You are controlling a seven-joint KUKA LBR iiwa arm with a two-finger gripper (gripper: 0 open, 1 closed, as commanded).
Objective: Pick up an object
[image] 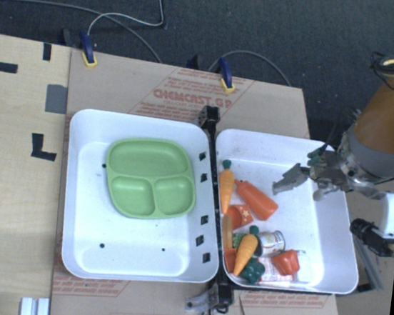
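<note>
From my station I see the hand (pixel 307 181) hanging over the upper right part of the right bin (pixel 337 240), its two fingers spread apart with nothing between them, one finger (pixel 290 180) reaching left toward the toys. The nearest thing to pick is the orange-red pepper-like toy (pixel 256 199), lying just left of and below that finger, its long axis running from upper left to lower right. A slim carrot (pixel 226 191) lies beside the divider, farther left, standing lengthwise up the bin. Lower down sits a crowded heap: a second carrot (pixel 245 253), a small tin (pixel 271 241) and a red toy (pixel 286 261). The left bin (pixel 80 195) carries a green divided plate (pixel 151 177). I judge the pepper-like toy the simplest target, needing a short move down and left with the fingers set across its long axis.
</note>
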